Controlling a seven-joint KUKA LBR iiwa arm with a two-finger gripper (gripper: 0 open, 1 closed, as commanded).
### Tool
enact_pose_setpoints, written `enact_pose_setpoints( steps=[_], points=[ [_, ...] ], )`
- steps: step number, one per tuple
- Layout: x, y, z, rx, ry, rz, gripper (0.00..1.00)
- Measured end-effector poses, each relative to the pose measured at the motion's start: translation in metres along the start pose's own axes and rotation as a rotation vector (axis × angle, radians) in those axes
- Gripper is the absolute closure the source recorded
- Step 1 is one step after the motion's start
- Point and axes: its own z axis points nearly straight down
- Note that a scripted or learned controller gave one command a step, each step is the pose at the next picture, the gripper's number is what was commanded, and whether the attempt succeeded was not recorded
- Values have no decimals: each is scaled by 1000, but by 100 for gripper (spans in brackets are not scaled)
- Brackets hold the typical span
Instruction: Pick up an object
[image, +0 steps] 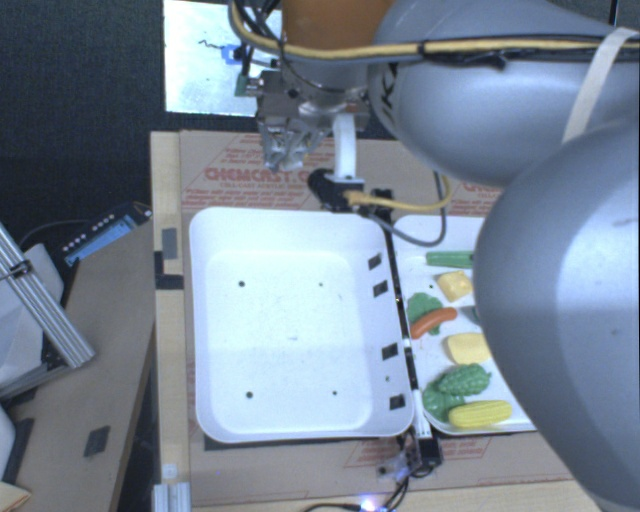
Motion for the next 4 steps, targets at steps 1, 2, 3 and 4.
enact_pose_setpoints(
  steps=[1, 2, 3, 4],
  points=[
    [-4, 0, -77, -5, 2, 0, 100],
    [8, 1, -100, 0, -1, 2, 100],
    [0, 0, -194, -8, 2, 1, 100],
    [-1, 0, -196, 2, -2, 1, 100]
  ],
)
